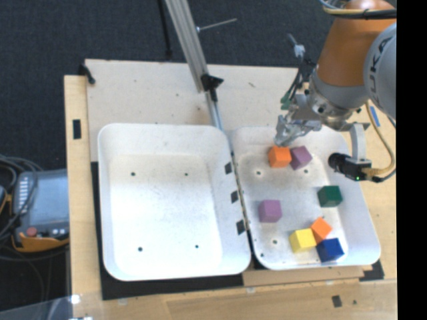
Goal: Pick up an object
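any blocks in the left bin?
No. All seven blocks, including the orange block under the gripper, sit in the right bin, none in the left bin.

A pale wooden bench (140,95) stands on dark carpet-like floor (80,19); a slanted aluminium rail (187,32) rises from the bench's far side; at left, cables (10,172) surround what may be a handheld control pendant (43,209).

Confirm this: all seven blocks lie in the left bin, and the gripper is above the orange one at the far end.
Not quite. The camera view shows the blocks in the right bin, not the left bin. The rest stands: seven blocks, with the gripper above the orange block at the far end.
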Robot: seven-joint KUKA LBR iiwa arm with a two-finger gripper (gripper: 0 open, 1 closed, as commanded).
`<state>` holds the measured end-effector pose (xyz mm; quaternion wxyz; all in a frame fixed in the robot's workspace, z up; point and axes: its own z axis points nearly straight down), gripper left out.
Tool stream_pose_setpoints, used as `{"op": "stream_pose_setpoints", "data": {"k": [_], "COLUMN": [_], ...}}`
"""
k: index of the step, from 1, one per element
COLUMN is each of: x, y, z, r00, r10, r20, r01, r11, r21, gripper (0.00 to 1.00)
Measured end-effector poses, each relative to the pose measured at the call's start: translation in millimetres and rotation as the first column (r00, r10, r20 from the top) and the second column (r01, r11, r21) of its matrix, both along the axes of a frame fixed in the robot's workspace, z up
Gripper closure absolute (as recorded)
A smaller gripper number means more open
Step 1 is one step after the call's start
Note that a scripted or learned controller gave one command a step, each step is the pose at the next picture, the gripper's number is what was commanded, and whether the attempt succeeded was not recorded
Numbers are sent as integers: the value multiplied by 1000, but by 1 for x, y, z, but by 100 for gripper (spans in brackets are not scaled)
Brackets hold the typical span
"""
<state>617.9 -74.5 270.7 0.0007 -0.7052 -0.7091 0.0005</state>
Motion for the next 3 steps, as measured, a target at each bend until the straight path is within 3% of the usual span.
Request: {"op": "stream_pose_setpoints", "data": {"k": [2, 3], "x": [-29, -39], "y": [101, 151], "z": [-1, -30], "r00": [1000, 1000], "r10": [1, 1], "r20": [1, -2], "r01": [-1, -1], "r11": [1000, 1000], "r21": [1, 0], "gripper": [100, 100]}}
